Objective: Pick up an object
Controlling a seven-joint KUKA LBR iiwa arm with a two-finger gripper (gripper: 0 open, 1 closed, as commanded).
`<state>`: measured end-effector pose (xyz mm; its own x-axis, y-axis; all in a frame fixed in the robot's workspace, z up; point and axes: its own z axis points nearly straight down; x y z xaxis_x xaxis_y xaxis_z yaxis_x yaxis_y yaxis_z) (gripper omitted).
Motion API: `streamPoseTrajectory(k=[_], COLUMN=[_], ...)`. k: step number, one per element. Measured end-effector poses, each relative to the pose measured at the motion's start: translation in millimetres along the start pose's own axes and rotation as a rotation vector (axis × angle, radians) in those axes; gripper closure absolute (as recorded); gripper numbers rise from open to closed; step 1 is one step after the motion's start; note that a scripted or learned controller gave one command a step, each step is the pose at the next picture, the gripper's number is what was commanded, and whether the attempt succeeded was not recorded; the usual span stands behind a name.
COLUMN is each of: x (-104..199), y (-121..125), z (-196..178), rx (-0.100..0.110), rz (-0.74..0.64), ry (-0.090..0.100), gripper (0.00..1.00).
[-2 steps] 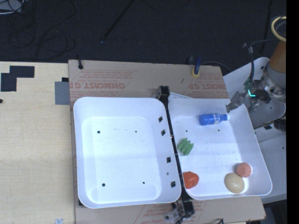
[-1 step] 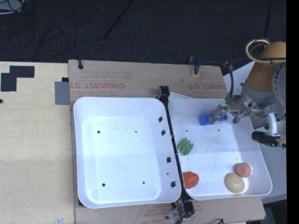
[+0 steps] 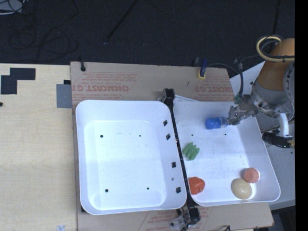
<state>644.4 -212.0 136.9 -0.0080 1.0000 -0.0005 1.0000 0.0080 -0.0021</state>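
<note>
Blue cylinder (image 3: 213, 123) touches the gripper (image 3: 231, 119) — grip unclear; green piece (image 3: 191, 151) near, nothing between.

The scene is lit evenly from above, and the two white bins (image 3: 125, 153) are rendered bright, close to overexposed, with little surface detail kept. Only soft, short shadows are cast beside the small objects (the green one (image 3: 191, 151) included). The dark floor at the top is left dim and murky. Mild softness is seen throughout, and fine edges are slightly blurred by compression.
</note>
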Motion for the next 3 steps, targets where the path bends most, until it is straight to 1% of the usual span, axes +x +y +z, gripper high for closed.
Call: streamPoseTrajectory(k=[1, 2, 3], x=[52, 50, 1], y=[-2, -1, -1], z=[53, 50, 44], rx=[0.006, 0.003, -0.001], rz=[0.005, 0.006, 0.01], ry=[0.002, 0.001, -0.002], gripper=[1.0, 0.0, 0.0])
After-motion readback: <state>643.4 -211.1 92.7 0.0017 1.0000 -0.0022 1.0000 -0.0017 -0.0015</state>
